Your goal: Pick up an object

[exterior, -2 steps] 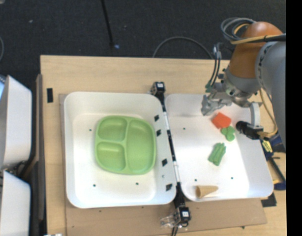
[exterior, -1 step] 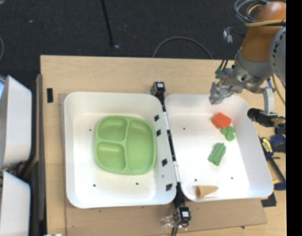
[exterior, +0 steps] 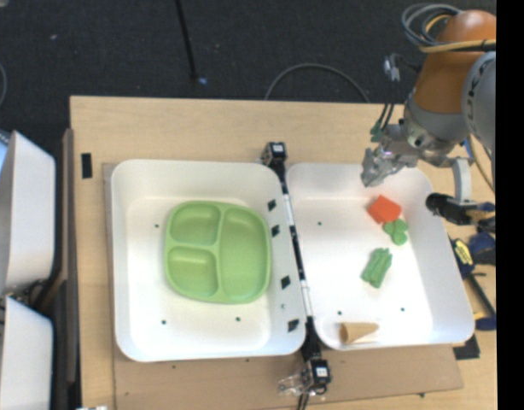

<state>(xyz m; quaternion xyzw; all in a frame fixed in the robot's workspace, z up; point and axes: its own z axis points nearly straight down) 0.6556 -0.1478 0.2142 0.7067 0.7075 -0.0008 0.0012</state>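
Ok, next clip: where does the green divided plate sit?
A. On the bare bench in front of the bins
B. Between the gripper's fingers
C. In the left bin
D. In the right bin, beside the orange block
C: the green divided plate lies flat in the left bin, while the orange block lies in the right bin, near the gripper.

On the surface two bins sit side by side: the left bin holds a divided plate. In the right bin lie a block toward the back, a small piece seemingly touching its front, a ridged piece nearer the middle, and a cone by the front rim. The gripper hangs over the right bin's back edge, behind the block.
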